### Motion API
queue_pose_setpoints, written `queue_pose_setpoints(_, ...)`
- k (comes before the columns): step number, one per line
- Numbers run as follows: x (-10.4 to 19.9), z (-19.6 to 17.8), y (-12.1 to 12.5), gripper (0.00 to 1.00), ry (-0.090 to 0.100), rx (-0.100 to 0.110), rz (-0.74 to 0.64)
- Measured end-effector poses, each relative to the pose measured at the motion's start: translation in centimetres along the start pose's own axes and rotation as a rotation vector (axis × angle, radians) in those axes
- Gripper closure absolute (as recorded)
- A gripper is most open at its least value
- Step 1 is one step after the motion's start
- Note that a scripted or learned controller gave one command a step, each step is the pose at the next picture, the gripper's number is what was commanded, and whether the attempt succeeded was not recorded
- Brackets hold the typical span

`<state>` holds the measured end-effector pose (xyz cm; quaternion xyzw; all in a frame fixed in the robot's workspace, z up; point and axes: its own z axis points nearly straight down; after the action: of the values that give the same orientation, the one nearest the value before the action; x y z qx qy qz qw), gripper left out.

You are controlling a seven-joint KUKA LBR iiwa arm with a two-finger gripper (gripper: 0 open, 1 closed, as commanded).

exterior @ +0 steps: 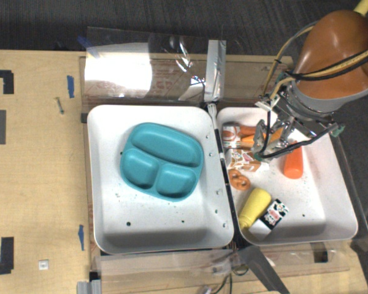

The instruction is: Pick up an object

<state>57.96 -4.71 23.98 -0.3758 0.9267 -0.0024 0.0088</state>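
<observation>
Carrot point(248, 138), a small orange piece, lay just left of the gripper point(271, 141); it looked light, stiff, smooth, best pinched across its middle; jaw state I could not tell.
</observation>
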Motion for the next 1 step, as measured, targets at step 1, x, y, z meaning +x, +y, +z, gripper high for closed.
queue_pose_setpoints(1,-4.96,-3.18,-5.36,1.00,0.005,-0.006,0.004)
